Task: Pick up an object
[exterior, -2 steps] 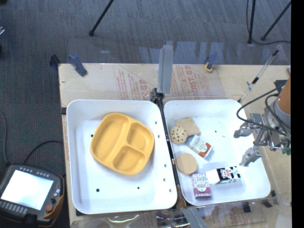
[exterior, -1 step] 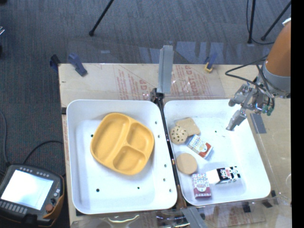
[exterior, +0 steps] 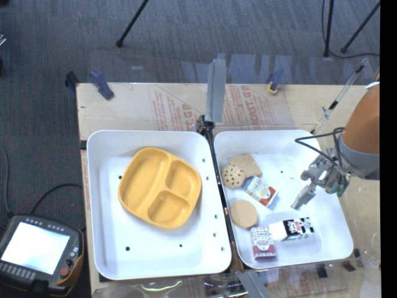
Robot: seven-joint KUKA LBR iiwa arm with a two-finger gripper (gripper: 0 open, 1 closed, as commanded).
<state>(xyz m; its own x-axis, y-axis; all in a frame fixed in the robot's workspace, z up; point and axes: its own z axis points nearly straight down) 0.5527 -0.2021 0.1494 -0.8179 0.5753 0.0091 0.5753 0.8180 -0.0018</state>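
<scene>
The right bin (exterior: 282, 148) holds several small items. A chocolate-chip cookie (exterior: 232, 176) lies beside a tan toast slice (exterior: 246, 164). A white and orange carton (exterior: 261, 191) and a round tan biscuit (exterior: 244, 213) sit near the middle. At the front lie a red carton (exterior: 263, 242) and a black-and-white carton (exterior: 293, 229). My gripper (exterior: 313, 193) hangs over the right side of this bin, above and slightly behind the black-and-white carton, with nothing visibly in it.
A yellow divided plate (exterior: 160, 186) lies in the left bin (exterior: 105, 241). A grey upright post (exterior: 216, 95) stands behind the seam between the bins. A teach pendant (exterior: 38, 250) rests off the bench's front left.
</scene>
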